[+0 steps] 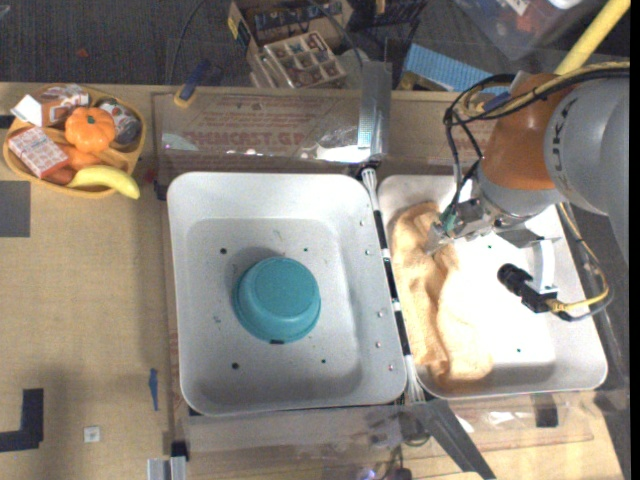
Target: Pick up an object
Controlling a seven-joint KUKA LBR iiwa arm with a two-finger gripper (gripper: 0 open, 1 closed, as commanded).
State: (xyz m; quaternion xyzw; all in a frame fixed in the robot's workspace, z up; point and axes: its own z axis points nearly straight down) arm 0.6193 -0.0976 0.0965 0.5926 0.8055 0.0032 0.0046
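A tan cloth lies crumpled along the left side of the right bin, running from its far left corner down to the near edge. My gripper points down at the cloth's upper part and its tip looks to be touching the fabric; the wrist hides how it stands on the cloth. A teal bowl sits upside down in the middle of the left bin, well away from the gripper.
The grey arm with its orange band reaches over the right bin's far right corner, with cables trailing over the bin. A basket of toy fruit stands at the bench's far left. Clutter lies beyond the bins.
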